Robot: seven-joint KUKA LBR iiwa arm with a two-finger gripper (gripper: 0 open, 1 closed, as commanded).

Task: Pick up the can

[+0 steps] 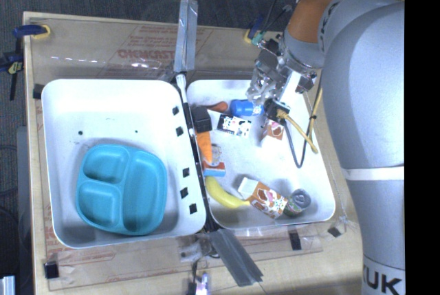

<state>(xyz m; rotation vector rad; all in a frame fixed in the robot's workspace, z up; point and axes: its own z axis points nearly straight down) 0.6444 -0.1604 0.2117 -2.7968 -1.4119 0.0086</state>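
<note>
Looming large and grey at the right edge, arm (364,94), orange band topping the wrist. Gripper (260,98) low over the back of the right bin (323,170), tip just beside a blue object (242,108); too cluttered with cables and brackets to tell whether spread or closed, and nothing visibly clamped. Just below the tip, a black-and-white patterned card (235,125) and a small brown packet (273,130). Farther toward the divider, an orange object (204,146) lying lengthwise. Along the front wall, a banana (223,194), then a brown printed carton (268,199) tilted on its side. Can (298,202) in the front right corner of that same bin, touching or nearly touching the carton, well apart from the gripper. Across the divider, left bin (62,115) with a teal divided plate (124,189) toward its front.
</note>
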